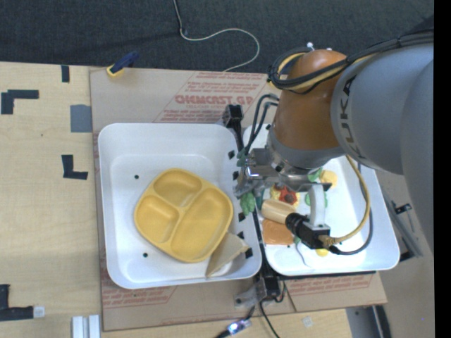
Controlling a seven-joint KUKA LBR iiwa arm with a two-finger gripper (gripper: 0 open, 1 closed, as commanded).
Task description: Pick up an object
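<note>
Yellow plate (183, 214) and tan scrap (225, 256) crowd left bin (113, 189), arm (310, 111) overhangs cluttered right bin (377, 248)

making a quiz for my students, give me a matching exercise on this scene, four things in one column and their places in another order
Things:
1. yellow divided plate
2. beige wedge
3. blue and yellow clip
4. arm's orange band

Places:
A. on the bench beyond the bins, at the cardboard's far left corner
B. above the right bin
C. near corner of the left bin, beside the plate
D. flat in the middle of the left bin

Pairs: 1-D, 2-C, 3-A, 4-B
</note>
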